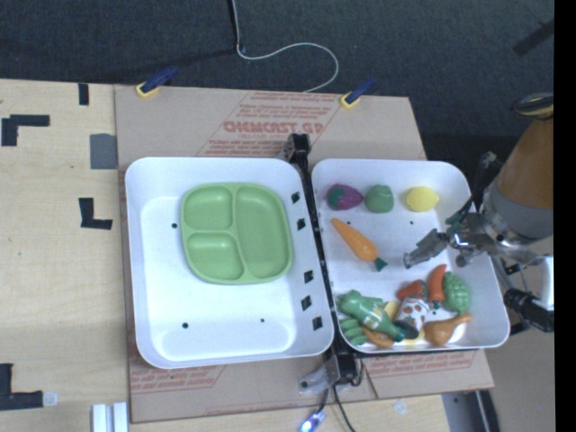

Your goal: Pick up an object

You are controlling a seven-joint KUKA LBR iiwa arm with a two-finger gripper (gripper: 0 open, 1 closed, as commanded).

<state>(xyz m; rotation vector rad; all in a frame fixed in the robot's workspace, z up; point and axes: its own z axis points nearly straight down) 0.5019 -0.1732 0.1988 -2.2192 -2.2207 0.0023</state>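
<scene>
Camera view: my gripper (423, 254) hangs over the right bin (396, 171), fingers spread wide, nothing between them. Landmark is the carrot (354, 239): gripper just right of it, yellow lemon (420, 198) up-right, toy pile (405, 311) below. Green plate (238, 232) sits in the left bin (153, 268).

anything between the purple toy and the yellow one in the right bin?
Yes, in the camera view: a green round toy sits between the purple toy and the yellow toy.
</scene>
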